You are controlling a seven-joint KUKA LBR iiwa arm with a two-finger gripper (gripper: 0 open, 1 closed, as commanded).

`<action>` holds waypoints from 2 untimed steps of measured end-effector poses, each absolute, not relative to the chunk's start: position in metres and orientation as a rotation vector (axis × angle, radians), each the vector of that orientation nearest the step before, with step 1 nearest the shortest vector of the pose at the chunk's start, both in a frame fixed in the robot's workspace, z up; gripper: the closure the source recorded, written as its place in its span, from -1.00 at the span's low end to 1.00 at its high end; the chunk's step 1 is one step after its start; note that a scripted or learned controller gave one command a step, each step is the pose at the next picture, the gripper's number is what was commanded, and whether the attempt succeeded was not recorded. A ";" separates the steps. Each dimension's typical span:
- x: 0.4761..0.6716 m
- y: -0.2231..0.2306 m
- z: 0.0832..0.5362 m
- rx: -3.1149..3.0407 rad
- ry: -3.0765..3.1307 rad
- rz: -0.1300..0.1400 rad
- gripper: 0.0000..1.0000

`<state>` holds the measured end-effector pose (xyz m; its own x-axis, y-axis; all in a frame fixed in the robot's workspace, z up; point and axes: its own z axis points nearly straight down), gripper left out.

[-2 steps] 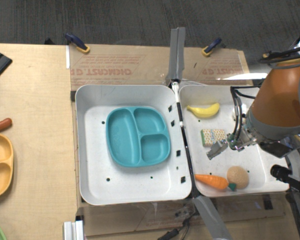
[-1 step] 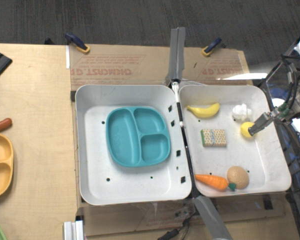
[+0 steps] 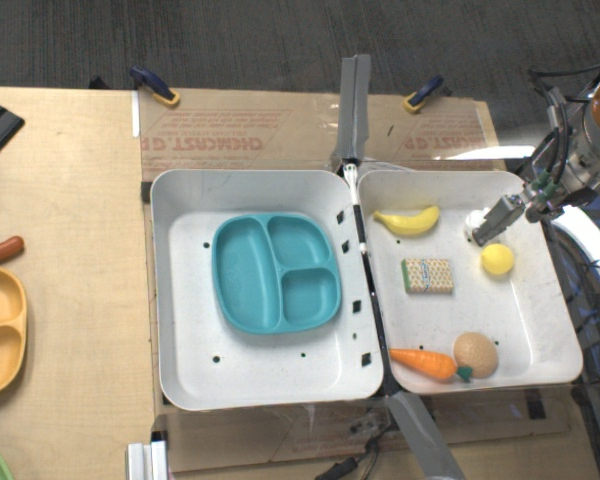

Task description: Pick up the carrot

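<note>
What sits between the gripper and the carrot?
In the camera view, the yellow ball lies just below the gripper; farther toward the carrot sits a beige egg-like object.

Bench (image 3: 70, 168); white bins (image 3: 170, 268) (side by side)

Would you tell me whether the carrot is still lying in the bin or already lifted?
Lying in the right bin, near its front edge. The carrot rests flat beside a tan ball.

Two white bins (image 3: 170, 268), one teal tray (image 3: 276, 272), one carrot (image 3: 423, 364), one banana (image 3: 408, 220), one lemon (image 3: 497, 259)
</note>
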<state>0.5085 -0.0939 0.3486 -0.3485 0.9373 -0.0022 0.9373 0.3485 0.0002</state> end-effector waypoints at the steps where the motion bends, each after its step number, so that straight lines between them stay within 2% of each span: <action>1: 0.517 -0.042 0.365 1.774 2.591 -0.002 -1.00; 2: 0.524 0.003 0.426 1.744 2.611 -0.002 -1.00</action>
<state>0.5242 0.0030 0.4256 -0.3828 0.9238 -0.0021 0.9238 0.3828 -0.0002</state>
